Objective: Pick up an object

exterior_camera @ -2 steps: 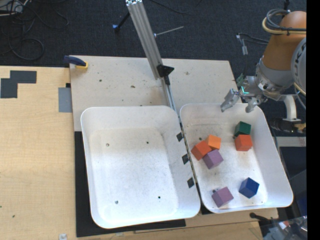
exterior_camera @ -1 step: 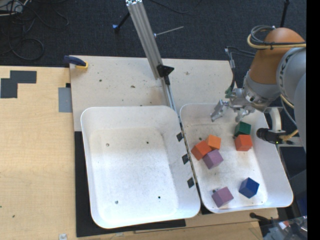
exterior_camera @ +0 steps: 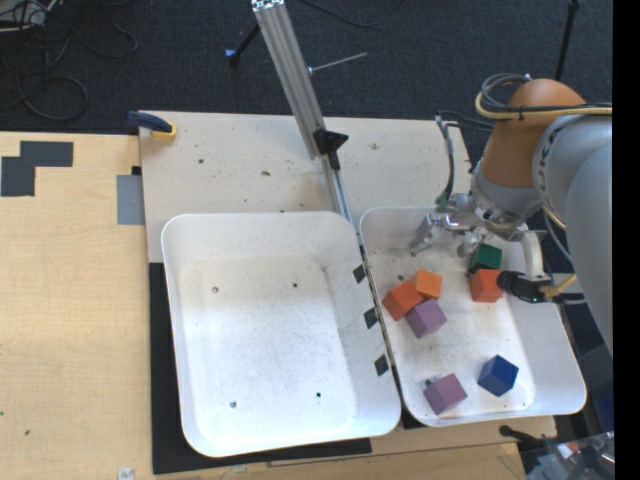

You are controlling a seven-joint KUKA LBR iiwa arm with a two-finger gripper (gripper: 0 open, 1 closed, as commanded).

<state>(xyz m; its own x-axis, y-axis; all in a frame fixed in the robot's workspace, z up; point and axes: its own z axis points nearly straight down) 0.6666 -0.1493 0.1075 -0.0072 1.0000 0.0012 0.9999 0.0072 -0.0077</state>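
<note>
Gripper (exterior_camera: 450,230) stood with fingers spread apart, gripping nothing; green cube (exterior_camera: 487,257) lay near at 4 o'clock

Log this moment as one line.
arm: over right bin | gripper: near green block, nothing visibly held | left bin: no blocks
</note>
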